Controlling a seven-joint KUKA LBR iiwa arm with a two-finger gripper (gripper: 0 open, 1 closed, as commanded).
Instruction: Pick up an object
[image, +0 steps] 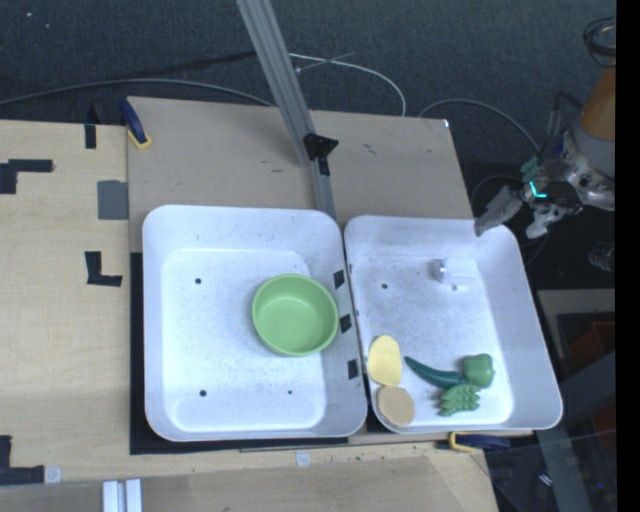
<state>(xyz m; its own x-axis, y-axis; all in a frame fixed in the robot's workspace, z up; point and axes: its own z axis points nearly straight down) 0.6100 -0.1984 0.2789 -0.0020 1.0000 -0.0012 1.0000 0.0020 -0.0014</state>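
My gripper (515, 218) hangs at the far right, just beyond the back right corner of the right bin (520, 300). Its two fingers stand apart, open, with nothing between them. At the front of that bin lie a yellow oval piece (385, 359), a tan round piece (396, 405), a dark green curved vegetable (430, 372), a bright green pepper (479, 368) and a knobbly green piece (459, 400). A light green bowl (294, 315) sits upright in the middle of the left bin (180, 240). The gripper is well away from all of them.
A small grey mark or piece (438, 268) lies near the back of the right bin. A slanted metal pole (290, 90) rises behind the bins, ending between them. Cables (480, 110) run across the dark floor behind the bench.
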